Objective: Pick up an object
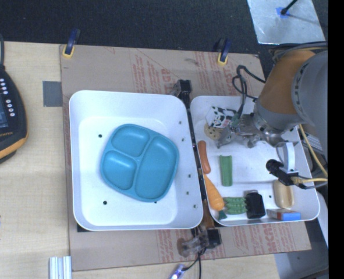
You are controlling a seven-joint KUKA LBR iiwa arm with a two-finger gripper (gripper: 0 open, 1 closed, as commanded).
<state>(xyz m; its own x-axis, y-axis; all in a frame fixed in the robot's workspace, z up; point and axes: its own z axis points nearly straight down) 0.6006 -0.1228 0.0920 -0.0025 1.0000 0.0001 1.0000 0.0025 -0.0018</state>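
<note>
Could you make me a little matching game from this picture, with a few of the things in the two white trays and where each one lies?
Things:
1. blue divided plastic plate
2. green rectangular block
3. orange toy carrot
4. small black box

Places:
A. along the left wall of the right bin, in its lower part
B. near the bottom edge of the right bin
C. middle of the left bin
D. middle of the right bin, standing lengthwise

Pairs: 1-C, 2-D, 3-A, 4-B
</note>
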